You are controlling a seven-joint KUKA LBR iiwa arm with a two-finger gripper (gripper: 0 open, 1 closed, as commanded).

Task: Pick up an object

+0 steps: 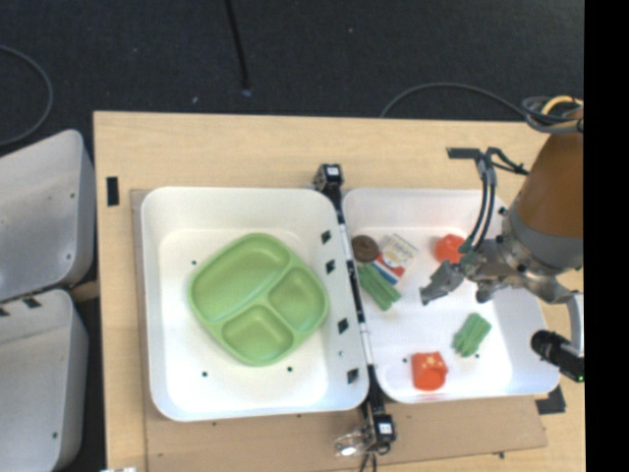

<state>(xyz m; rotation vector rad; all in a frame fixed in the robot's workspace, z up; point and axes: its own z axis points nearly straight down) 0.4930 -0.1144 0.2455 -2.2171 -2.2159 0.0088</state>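
The right bin (511, 382) holds several small objects. A brown round piece (365, 249) and a white printed packet (396, 253) lie near its far left. A green block (377, 287) lies just below them, by the divider. A red-orange piece (449, 247) sits toward the middle back. Another green piece (472, 333) lies at the right, and an orange-red cup-like piece (428, 371) sits near the front edge. My gripper (439, 283) hangs over the middle of this bin, between the red-orange piece and the green piece, with nothing visibly held.
The left bin (167, 382) carries a light green divided plate (258, 299). A raised divider with black clips (346, 293) separates the bins. The arm's orange band (555, 185) and cables (482, 205) stand over the right bin's back right corner.
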